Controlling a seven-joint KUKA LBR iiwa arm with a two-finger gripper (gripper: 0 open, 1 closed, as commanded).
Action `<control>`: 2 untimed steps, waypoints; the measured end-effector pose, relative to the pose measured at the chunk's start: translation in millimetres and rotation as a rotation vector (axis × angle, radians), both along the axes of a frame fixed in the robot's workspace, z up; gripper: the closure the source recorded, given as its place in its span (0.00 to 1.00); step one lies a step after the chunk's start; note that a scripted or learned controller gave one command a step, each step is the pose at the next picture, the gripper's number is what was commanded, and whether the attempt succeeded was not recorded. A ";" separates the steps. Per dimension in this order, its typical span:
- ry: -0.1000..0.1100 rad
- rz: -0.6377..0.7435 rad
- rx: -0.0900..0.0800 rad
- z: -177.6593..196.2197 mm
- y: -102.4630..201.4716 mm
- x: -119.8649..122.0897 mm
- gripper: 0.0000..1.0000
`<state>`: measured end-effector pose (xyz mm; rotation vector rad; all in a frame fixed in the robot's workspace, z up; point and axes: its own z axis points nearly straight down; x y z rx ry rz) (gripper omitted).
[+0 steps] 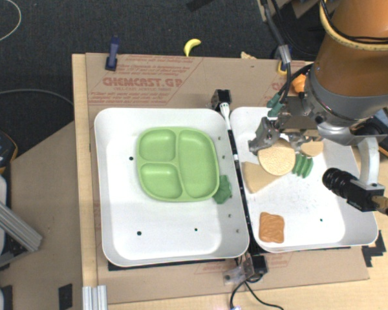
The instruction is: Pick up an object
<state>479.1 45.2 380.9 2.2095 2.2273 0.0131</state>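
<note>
dark carpet floor (64,18) all round – cables (6,18) looping across it at the left. brown cardboard sheet (149,79) covers the bench top, red print near its far edge. aluminium rail (13,221) pokes in at lower left. light even, soft shadows.

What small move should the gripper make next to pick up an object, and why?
Probably a short descent onto the round tan slice. The gripper sits at that slice's upper edge in the right bin, and nothing shows between its fingers.

Green divided plate (178,164) – white bins (116,192); tan disc (276,161), brown square (271,227).
</note>
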 end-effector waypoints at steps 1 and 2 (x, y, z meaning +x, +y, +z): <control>0.000 -0.003 -0.001 72.4 37.6 0.8 1.00; 0.020 -0.008 -0.005 -39.3 53.1 -0.9 1.00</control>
